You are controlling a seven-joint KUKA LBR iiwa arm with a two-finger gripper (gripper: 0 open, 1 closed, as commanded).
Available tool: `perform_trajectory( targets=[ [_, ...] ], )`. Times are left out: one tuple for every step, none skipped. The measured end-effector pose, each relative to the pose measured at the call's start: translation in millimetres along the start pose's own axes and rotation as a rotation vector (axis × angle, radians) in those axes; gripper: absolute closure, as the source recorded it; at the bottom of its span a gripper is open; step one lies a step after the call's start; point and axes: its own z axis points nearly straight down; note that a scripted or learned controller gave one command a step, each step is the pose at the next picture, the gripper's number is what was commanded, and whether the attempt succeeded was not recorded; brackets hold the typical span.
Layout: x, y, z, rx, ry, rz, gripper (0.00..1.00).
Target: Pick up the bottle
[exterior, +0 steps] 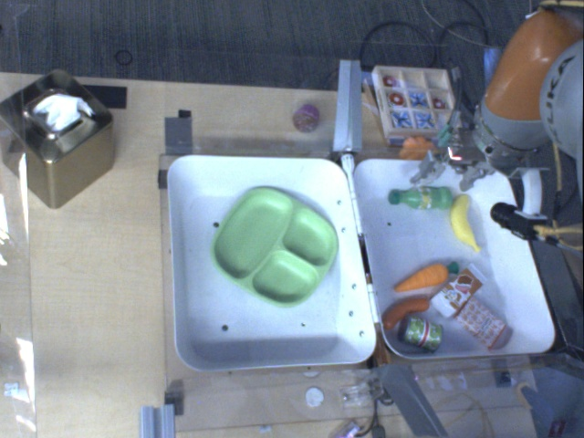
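A small green bottle [422, 198] lies on its side near the far edge of the right bin [538, 331], cap pointing left. My gripper [451, 170] hangs just above and behind the bottle's right end, at the bin's far rim. Its two fingers [428, 165] are spread apart with nothing between them, so it is open. The bottle rests on the bin floor, apart from the fingers.
The right bin also holds a banana [465, 222], a carrot [422, 278], a brown carton [473, 308], a can [420, 333] and a reddish sausage-like item [400, 313]. A green divided plate [276, 245] fills the left bin [192, 336]. A tissue box [59, 140] stands far left.
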Motion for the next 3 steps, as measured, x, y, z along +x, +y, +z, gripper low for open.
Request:
perform_trajectory(
  targets=[
    [14.4,22.5,68.5,-0.032,-0.005,0.092,0.0],
    [14.3,8.4,76.1,-0.055,-0.013,0.065,0.0],
    [12.4,26.1,76.8,-0.04,-0.001,0.222,0.0]
  ],
)
